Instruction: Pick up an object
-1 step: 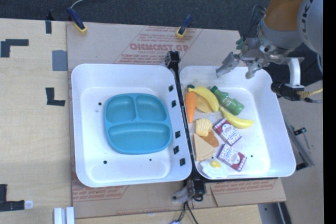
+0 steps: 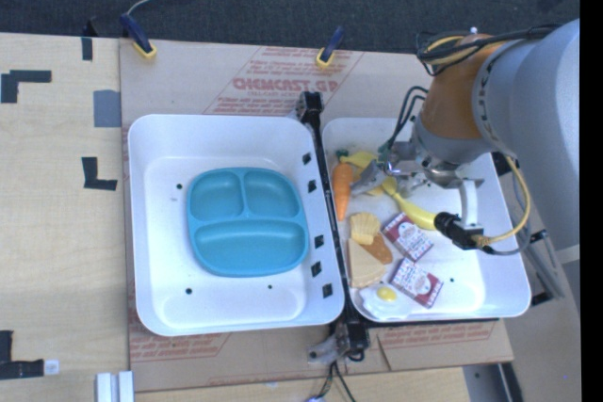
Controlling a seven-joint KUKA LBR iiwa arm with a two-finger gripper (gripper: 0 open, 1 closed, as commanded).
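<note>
My gripper (image 2: pixel 375 181) reaches down into the right bin (image 2: pixel 504 282), its metal fingers low among the toy food near the bin's upper left. An orange carrot (image 2: pixel 342 186) lies just left of the fingertips, and a yellow banana (image 2: pixel 411 207) lies just right of them and below. Below these sit a pale bread slice (image 2: pixel 364 226), a brown piece (image 2: pixel 379 249), two red-and-white packets (image 2: pixel 407 236) (image 2: pixel 415 283) and a small yellow piece (image 2: pixel 384 295). The view does not show anything held between the fingers.
The left bin (image 2: pixel 151 146) holds a blue divided plate (image 2: pixel 248 221). A black divider with clips (image 2: pixel 316 202) runs between the bins. The grey arm with its orange band (image 2: pixel 452 99) and yellow cabling overhangs the right bin's upper right. Yellow clamps (image 2: pixel 139 40) (image 2: pixel 330 52) hold the cardboard behind.
</note>
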